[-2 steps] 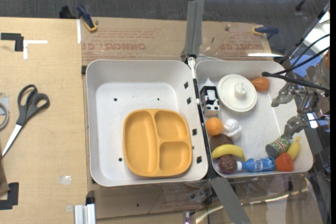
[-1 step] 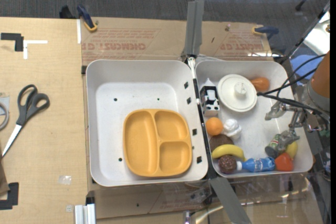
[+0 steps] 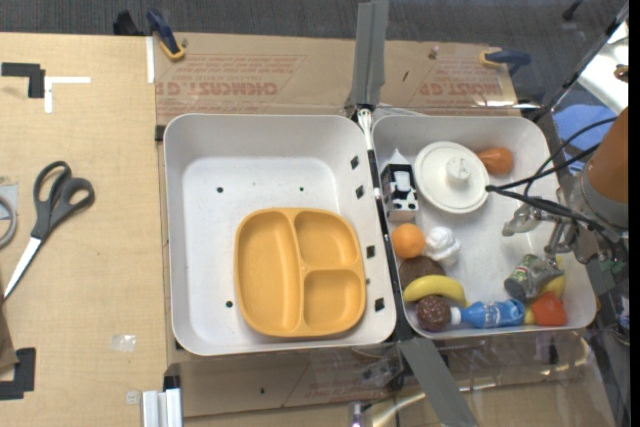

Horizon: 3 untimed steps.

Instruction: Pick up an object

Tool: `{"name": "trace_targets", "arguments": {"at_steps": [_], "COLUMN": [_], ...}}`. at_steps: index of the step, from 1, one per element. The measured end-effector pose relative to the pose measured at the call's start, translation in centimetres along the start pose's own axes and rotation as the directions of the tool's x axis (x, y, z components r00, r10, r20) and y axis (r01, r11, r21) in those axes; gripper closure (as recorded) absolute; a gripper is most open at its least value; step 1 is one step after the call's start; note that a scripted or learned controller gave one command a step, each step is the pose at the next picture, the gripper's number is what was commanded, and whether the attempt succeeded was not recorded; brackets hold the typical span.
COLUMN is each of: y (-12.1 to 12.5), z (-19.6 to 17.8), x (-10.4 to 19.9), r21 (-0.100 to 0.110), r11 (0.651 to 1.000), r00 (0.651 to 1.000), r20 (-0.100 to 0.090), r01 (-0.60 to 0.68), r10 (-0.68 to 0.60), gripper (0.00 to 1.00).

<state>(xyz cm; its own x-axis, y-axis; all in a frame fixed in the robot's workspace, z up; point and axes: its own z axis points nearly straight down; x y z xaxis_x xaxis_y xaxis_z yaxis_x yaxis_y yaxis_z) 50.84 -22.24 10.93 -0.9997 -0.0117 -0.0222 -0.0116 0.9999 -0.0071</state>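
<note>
across two bins: one yellow tray [image 3: 300,272], one banana [image 3: 434,289], one bottle [image 3: 492,315]; gripper [image 3: 535,260] state unclear.

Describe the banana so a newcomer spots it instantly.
Look in the right bin, the crowded one. Along its near edge, toward the divider, lies the banana: a curved yellow shape just below the orange ball and above a dark round item.
</note>
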Motion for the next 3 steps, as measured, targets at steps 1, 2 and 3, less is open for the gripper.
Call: {"name": "trace_targets", "arguments": {"at_steps": [1, 2, 3], "y": [0.2, 4.1, 12.7], "z": [1.0, 1.6, 1.6], "x": [2.2, -5.1, 1.3], "r21": [-0.003, -0.004, -0.008], "r11": [0.988, 0.999, 0.999], "r00": [0.988, 0.999, 0.999], "r20": [-0.003, -0.017, -0.019], "r01": [0.153, -0.05, 0.034], "r10": [-0.153, 0.05, -0.034], "gripper": [0.0, 0.0, 0.0]}}
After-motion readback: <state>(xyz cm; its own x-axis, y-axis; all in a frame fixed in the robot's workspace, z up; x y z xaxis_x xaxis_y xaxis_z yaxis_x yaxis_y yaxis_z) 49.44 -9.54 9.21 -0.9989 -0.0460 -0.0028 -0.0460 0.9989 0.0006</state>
